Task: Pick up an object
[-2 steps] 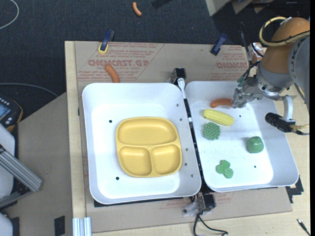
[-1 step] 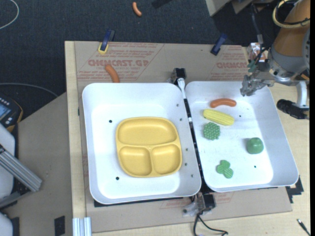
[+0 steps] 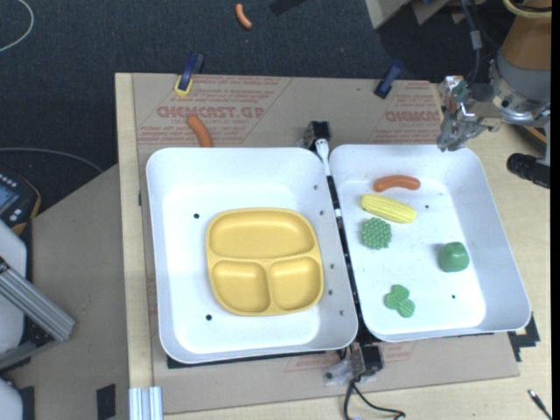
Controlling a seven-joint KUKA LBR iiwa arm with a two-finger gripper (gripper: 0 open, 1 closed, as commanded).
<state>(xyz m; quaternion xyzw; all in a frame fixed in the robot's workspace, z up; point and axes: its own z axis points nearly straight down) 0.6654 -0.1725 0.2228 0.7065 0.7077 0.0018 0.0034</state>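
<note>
The right bin (image 3: 490,234) holds an orange sausage (image 3: 396,183), a yellow corn cob (image 3: 388,207), a round knobbly green piece (image 3: 376,233), a green pepper (image 3: 453,256) and a small green broccoli (image 3: 400,301). My gripper (image 3: 452,136) hangs over the bin's back rim near its far right corner. It is well apart from every piece, and the sausage is the closest, to its lower left. I see nothing held in it.
The left bin (image 3: 175,234) holds a yellow divided plate (image 3: 263,261). An orange sausage (image 3: 200,130) lies on the cardboard behind that bin, and another one (image 3: 243,15) on the dark floor. Blue clamps (image 3: 187,74) (image 3: 388,79) grip the board's back edge.
</note>
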